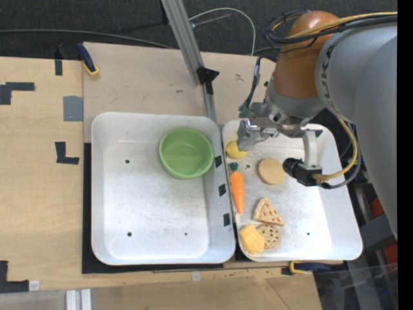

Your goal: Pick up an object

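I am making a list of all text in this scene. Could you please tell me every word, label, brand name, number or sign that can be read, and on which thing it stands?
There is no readable text.
The green bowl, the carrot and the other toy foods carry no print.
The black tape marks on the bench are plain shapes, not letters.
The arm shows no readable brand.
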You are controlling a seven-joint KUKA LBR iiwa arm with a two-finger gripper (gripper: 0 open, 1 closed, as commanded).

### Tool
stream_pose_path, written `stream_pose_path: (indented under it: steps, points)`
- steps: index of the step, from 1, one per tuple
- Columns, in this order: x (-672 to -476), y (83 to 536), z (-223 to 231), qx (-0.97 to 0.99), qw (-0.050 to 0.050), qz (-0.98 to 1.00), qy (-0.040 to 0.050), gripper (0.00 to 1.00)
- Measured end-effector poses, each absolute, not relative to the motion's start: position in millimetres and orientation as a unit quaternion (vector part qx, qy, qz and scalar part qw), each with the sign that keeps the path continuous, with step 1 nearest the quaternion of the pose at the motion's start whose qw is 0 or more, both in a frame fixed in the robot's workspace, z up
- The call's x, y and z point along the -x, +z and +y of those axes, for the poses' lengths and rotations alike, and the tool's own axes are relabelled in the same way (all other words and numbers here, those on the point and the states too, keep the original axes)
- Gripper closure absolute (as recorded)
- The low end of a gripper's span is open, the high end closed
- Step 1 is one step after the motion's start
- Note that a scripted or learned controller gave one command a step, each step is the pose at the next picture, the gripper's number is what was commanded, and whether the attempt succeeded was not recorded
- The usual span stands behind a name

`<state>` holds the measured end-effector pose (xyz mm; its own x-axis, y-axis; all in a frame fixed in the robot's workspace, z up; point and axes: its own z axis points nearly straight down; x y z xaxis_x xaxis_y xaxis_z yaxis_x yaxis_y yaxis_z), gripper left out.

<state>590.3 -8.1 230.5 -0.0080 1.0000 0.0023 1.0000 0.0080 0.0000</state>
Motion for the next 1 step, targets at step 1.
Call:
stream_pose_path:
  steps: [1]
  points:
    - [-606.6,218.9,46.6,0.705,0.001,-0.710,0.0002,1.00]
